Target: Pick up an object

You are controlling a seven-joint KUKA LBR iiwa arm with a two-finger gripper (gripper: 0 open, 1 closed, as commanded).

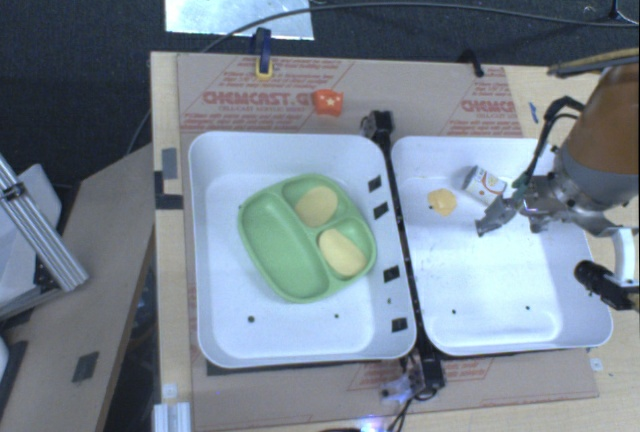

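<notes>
Cardboard (300, 85) under both bins reads "CHEMCAST"; carton (484, 183) label illegible.

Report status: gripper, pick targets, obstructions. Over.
Gripper low over right bin, holding nothing. Yellow piece and small carton close beside it. Nothing between.

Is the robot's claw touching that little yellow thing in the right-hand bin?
Apart. The camera view shows bare white bin floor between the gripper and the small yellow object, which lies alone to the gripper's left.
</notes>
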